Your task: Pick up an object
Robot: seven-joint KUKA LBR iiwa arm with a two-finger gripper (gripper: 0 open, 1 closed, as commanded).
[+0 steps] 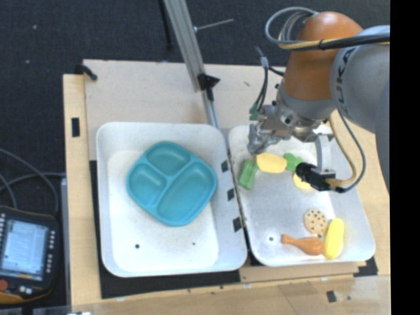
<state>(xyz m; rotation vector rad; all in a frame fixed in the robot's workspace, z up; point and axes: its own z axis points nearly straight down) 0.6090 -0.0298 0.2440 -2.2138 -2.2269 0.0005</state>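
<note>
The gripper (257, 146) is being held low in the right bin (357, 231) — just beside a yellow lemon-shaped toy (271, 163) and a green block (248, 174); its grasp cannot be told.

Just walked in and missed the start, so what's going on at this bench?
A grey robot arm reaches into the right-hand bin to pick up an object. Its gripper hangs low at the bin's far left, right by a yellow toy and a green block. A cookie, a drumstick and a second yellow piece lie nearer the front. The left bin holds a blue divided plate.
</note>
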